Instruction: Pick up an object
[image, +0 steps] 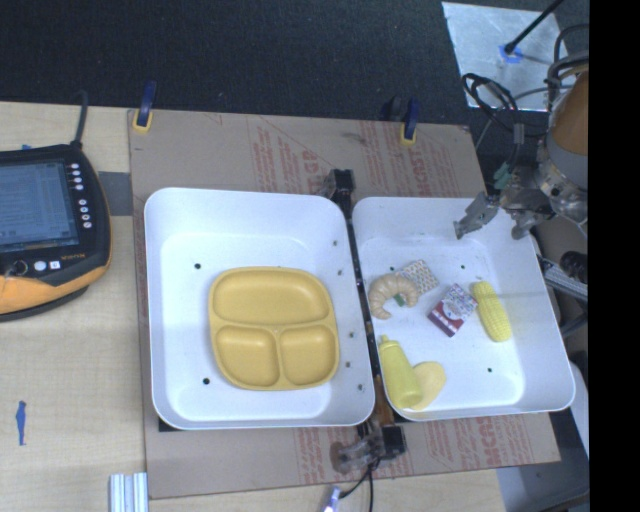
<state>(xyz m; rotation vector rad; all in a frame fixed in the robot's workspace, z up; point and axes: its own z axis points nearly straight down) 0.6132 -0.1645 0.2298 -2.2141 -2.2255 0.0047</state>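
**A:** Where's the arm from where you sit?

**B:** I see the gripper (497, 217) at the upper right of the frame, over the top edge of the right bin (530, 395). Its two fingers are spread wide, one pointing down-left, the other down-right, with nothing between them. The orange band on the arm is cut off at the frame's right edge.

**A:** And the objects to pick?

**B:** All in the right bin, below the gripper and apart from it. I count a croissant (391, 294) near the bin's left wall, with a small patterned packet (418, 275) touching its upper right. To the right of those sits a small red and white box (453, 309), and just beside it, further right, a yellow corn cob (491, 310) lying roughly upright in the picture. Toward the lower left corner of that bin I have a yellow squeeze bottle (398, 370) lying against a pale yellow rounded piece (428, 381); I cannot tell what that piece is.

**A:** The left bin?

**B:** The left bin (175, 300) carries a yellow divided plate (272, 326) with three compartments, centred in it.

**A:** Anything else around the bench?

**B:** A control pendant (45, 230) with a screen sits at the left edge of the frame. Two clamps, one (145, 106) at the upper left and one (408, 118) at the upper middle, grip the brown board (300, 150) under the bins.
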